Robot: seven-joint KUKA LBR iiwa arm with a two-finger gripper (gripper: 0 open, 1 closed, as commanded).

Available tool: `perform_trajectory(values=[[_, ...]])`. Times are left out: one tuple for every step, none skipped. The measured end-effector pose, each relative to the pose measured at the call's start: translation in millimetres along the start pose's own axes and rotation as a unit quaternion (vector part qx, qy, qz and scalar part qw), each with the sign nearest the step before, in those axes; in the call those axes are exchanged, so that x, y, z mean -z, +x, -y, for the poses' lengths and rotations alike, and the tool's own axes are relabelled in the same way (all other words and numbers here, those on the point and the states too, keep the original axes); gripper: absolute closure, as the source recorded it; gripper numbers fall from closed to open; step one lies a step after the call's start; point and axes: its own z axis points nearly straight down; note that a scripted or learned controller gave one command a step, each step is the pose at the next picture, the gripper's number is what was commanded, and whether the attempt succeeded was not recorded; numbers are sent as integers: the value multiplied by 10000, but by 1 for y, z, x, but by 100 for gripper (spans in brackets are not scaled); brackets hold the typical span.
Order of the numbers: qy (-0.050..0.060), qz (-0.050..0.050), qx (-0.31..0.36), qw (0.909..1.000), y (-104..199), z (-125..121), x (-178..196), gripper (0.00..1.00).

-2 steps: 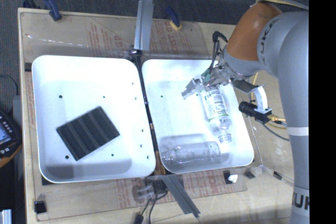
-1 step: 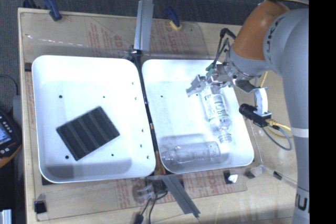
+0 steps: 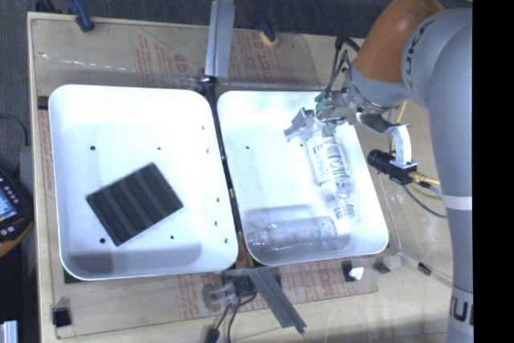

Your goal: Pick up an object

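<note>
**Arm over the right bin, two clear bottles inside**

Biggest thing going is the bench (image 3: 48, 44), a pale wooden board with faded red print on it and a few blue clamps (image 3: 79, 10) along the far edge. On it sit the two shallow white bins side by side, glossy plastic with rounded corners. A grey metal bar (image 3: 218, 36) runs up from where they meet at the far side, and another one (image 3: 277, 303) angles out at the near side.

The arm (image 3: 450, 116) comes in from the right, chunky grey with a rounded orange band, and its wrist hangs over the far right corner of the right bin (image 3: 241, 132). There's loose cabling and a small black fitting (image 3: 392, 165) just outside that bin's right wall.

The left bin (image 3: 72, 173) holds one dark pad (image 3: 134, 203), flat, rectangular, ribbed with parallel grooves, lying at a diagonal near the front left.

In the right bin there are two see-through plastic bottles. One bottle (image 3: 331, 163) lies lengthwise along the right wall, with a white label that has some green on it and its cap end toward the front. The second bottle (image 3: 291, 233) lies crosswise along the front wall, looks unlabelled and kinda hard to pick out against the white.

The gripper (image 3: 309, 124) is a small silvery thing right at the far end of the labelled bottle, touching or nearly so. Can't tell whether it's spread wide or closed, too much clutter there, and I can't see the bottle actually clamped in it.
</note>
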Motion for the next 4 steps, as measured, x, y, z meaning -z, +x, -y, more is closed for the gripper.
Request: perform_trajectory(values=[[0, 0, 1, 10000, 0, 0, 0, 0], [1, 0, 1, 10000, 0, 0, 0, 0], [1, 1, 23, 10000, 1, -1, 10, 100], [2, 1, 24, 10000, 1, -1, 10, 0]])
